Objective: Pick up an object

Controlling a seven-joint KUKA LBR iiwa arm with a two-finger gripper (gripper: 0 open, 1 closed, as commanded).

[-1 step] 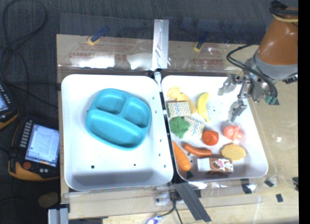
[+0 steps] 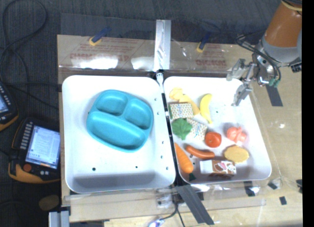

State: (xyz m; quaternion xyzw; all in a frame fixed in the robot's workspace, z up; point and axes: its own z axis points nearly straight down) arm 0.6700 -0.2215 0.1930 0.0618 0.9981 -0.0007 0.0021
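My gripper (image 2: 239, 83) hangs over the far right corner of the right bin (image 2: 262, 145), with the orange-banded arm (image 2: 284, 24) reaching in from the upper right. Its fingers stand open with nothing between them. Below and to its left lie several toy foods: a banana (image 2: 206, 107), a tomato (image 2: 212, 139), a pink-red fruit (image 2: 236, 133), a tan bun (image 2: 236, 153), a sausage (image 2: 198, 152), a carrot (image 2: 183, 159), a green broccoli (image 2: 182, 128), a yellow-patterned box (image 2: 180, 109) and a small dark carton (image 2: 223, 167). The banana is the nearest to the gripper.
The left bin (image 2: 73, 162) holds a blue divided plate (image 2: 120, 119). A metal divider (image 2: 162, 49) rises behind the seam between the bins. Off the bench at the left lie a handheld pendant (image 2: 37, 147) and cables.
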